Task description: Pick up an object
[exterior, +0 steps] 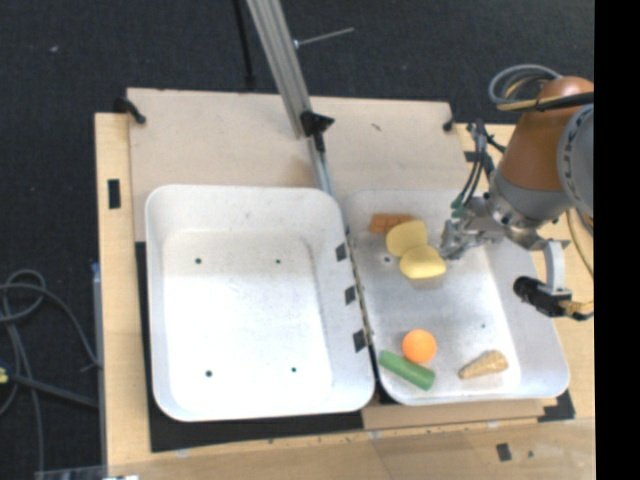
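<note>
Two white bins sit side by side on the surface; the left bin takes up the middle of the frame and the right bin holds all the objects. The hand is low at the upper middle of the right bin, just beside two pale yellow pieces that lie touching each other, with an orange-brown piece just behind them toward the top of the frame. Whether the hand is open, closed or holding anything I cannot tell, since the wrist hides it from above.

Further down, toward the lower edge of the right bin, lie an orange ball, a green stick touching the near rim, and a tan wedge, all well apart from the hand.

Risks from here, as I judge them: the yellow pieces are crowded together, so a closing grip could catch only an edge and squeeze one piece out sideways, or nudge both toward the divider between the bins. Their rounded, smooth-looking tops may also slip free during a lift.
</note>
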You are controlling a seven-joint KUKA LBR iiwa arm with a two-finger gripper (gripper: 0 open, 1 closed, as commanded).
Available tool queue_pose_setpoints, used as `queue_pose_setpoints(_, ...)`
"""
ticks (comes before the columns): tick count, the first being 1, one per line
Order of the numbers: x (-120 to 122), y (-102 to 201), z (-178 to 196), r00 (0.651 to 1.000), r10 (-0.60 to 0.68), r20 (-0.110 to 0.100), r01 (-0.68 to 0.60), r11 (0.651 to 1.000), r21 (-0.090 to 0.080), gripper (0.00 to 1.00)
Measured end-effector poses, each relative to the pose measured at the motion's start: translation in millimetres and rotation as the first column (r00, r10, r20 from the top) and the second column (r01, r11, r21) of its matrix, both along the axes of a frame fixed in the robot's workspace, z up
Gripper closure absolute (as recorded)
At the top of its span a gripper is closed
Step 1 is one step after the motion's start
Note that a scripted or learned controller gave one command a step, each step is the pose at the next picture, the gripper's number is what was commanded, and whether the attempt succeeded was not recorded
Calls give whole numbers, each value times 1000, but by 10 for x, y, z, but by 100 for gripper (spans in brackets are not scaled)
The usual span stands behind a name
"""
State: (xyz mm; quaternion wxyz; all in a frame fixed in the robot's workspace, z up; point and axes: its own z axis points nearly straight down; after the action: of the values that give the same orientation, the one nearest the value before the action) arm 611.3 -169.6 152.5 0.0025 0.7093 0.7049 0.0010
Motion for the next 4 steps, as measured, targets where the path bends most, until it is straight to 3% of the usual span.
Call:
queue_pose_setpoints(2,120,20,973,1000,10,1,-10,1000,0,100)
queue_pose_setpoints(4,-39,1005,982,1000,13,-3,-13,1000,4,100)
